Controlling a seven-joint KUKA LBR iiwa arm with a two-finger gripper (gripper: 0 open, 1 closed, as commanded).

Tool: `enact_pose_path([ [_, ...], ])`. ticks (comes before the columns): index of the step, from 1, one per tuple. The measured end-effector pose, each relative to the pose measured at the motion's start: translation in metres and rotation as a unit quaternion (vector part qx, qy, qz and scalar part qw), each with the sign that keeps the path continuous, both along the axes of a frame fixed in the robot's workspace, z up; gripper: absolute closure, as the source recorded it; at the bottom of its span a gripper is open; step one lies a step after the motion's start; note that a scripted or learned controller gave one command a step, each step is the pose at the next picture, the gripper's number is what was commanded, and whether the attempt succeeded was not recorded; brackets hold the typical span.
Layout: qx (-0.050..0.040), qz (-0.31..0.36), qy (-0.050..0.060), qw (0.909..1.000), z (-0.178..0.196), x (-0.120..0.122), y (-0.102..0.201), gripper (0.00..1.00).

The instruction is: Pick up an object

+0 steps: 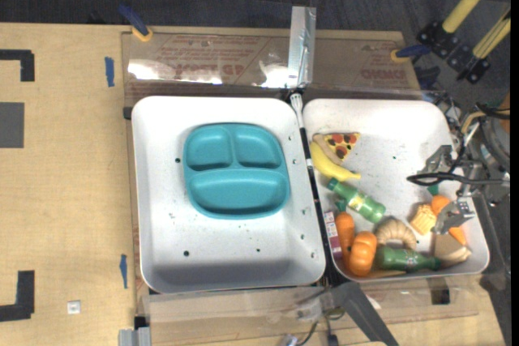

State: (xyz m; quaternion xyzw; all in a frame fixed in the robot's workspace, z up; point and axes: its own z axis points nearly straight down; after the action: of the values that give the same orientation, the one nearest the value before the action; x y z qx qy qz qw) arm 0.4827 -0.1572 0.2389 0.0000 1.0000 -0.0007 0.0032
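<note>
Toy food [381,243] heaped at right bin's [389,121] near edge, hand [444,190] just right of it, possibly touching, grip unclear

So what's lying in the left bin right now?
One teal divided plate, flat near the middle of the left bin. Its three compartments hold nothing. The bin floor under the plate is covered, so anything beneath it cannot be seen.
</note>
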Motion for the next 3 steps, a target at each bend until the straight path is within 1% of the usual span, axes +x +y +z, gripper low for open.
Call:
enact_pose_path([
  [1, -0.0014, 0.049, -0.004, 0.9988, -0.132, 0.017, 0.000, 0.00],
  [2, -0.0042, 0.184, -0.009, 0.9829, -0.144, 0.025, 0.042, 0.00],
  [3, -0.0004, 0.082, -0.002, 0.9966, -0.120, 0.066, 0.018, 0.00],
])
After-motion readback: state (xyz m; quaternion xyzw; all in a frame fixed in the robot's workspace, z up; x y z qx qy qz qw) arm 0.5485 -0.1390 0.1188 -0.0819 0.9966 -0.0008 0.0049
